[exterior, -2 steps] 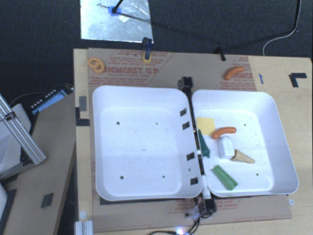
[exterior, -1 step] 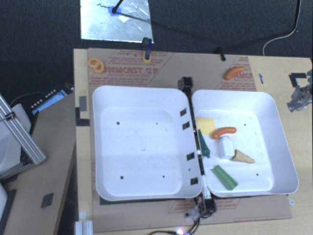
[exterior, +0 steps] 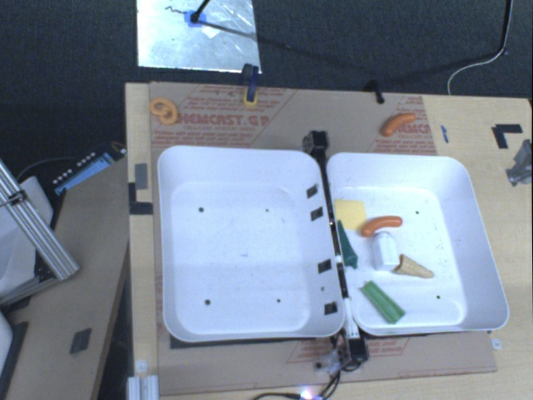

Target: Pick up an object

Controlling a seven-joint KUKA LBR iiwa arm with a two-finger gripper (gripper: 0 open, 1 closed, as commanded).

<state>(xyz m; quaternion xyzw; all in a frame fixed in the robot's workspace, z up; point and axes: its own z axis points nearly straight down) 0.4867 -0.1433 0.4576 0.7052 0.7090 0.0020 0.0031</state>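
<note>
The right bin [exterior: 466, 223] holds several small objects. A yellow square piece [exterior: 350, 213] lies near its left wall, with an orange sausage [exterior: 381, 224] just right of it. Below the sausage stands a small white bottle [exterior: 384, 249], and a tan cone [exterior: 414, 267] lies to its right. A dark green piece [exterior: 346, 248] rests along the left wall, and a lighter green block [exterior: 382, 301] lies near the front. A small grey part of the arm [exterior: 521, 162] shows at the right edge, above the bench beside the right bin.
The left bin [exterior: 241, 240] sits beside the right one. On the cardboard behind the bins lie an orange sausage [exterior: 398, 123], a tan ring [exterior: 164, 111] and a yellow-and-blue clamp [exterior: 249, 86]. A silver sheet [exterior: 198, 23] lies on the floor behind.
</note>
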